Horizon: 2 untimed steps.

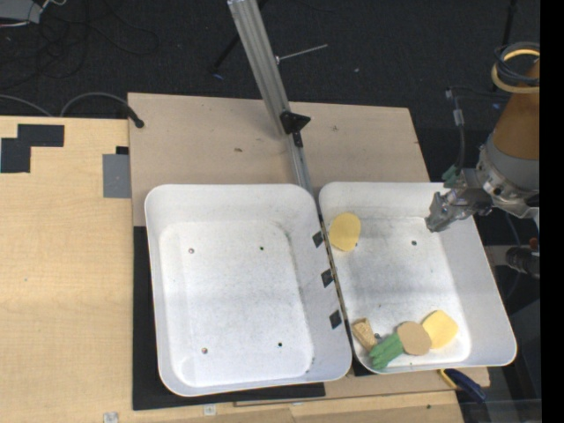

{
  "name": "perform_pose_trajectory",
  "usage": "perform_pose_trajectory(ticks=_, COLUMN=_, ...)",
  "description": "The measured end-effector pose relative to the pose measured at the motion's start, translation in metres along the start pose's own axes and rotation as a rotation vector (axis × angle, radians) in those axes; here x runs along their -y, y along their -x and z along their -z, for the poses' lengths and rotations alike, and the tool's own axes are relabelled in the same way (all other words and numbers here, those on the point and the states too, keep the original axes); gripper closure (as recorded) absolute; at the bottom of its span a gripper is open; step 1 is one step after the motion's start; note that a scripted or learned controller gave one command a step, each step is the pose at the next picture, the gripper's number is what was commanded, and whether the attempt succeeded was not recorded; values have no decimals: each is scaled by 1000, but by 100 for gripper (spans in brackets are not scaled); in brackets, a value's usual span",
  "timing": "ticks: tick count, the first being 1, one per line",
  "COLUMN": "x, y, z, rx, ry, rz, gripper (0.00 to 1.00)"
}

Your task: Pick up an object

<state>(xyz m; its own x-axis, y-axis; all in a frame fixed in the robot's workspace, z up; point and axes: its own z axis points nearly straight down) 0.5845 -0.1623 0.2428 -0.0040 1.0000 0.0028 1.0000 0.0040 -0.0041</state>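
- gripper [439, 215]: grey metal, over the right bin's far right rim; too small and blurred to tell how the jaws stand; nothing seen between them
- right bin [414, 276]: shallow white plastic, speckled floor, rounded corners
- yellow disc [345, 232]: flat, roundish, matte, near the far left corner of right bin, just beside the divider
- near edge cluster, right bin: yellow block [441, 329] rounded, touching tan disc [412, 337]; green piece [385, 352] beside it; small tan chunk [362, 331] at left
- left bin [233, 285]: same white plastic, few dark dots
- aluminium rail [264, 69]: ribbed, slanting down to the bins
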Motion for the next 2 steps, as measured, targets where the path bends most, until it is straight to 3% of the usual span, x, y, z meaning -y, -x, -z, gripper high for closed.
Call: perform_pose_trajectory(ticks=2, x=4, y=-92, z=6, rx=0, ry=0, rz=0, gripper=100)
